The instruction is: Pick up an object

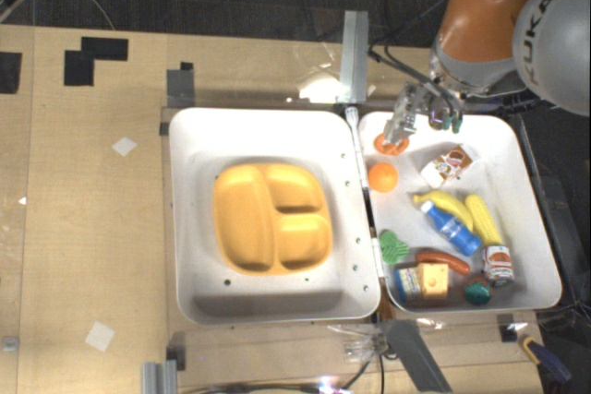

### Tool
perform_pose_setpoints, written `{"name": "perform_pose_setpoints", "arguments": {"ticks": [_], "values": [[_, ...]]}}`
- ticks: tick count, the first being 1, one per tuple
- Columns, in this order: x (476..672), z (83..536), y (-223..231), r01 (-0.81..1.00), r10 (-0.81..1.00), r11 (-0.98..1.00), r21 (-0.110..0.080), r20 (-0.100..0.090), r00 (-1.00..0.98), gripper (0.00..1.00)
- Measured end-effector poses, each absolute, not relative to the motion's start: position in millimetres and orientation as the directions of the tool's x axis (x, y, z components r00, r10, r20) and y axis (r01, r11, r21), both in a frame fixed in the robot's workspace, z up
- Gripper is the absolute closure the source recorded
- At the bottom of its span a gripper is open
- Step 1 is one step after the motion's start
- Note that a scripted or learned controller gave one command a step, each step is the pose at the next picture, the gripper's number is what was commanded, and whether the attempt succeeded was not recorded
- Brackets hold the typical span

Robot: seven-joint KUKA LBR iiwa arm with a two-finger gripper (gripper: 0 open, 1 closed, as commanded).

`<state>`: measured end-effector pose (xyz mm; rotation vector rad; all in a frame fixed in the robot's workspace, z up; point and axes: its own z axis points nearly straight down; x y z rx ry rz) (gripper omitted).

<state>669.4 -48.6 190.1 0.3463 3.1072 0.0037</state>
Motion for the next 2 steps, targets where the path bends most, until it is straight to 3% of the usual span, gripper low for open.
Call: {"name": "perform_pose_setpoints", "arguments": {"ticks": [1,2], "values": [[615.4,136.2,-112.0,0.279,0.279,0.960,-0.001,-0.004,-0.960,1.00],[521.7,143.4,-125.0,0.423,0.423,0.906,0.002,-0.006,-0.906,1.00]]}}
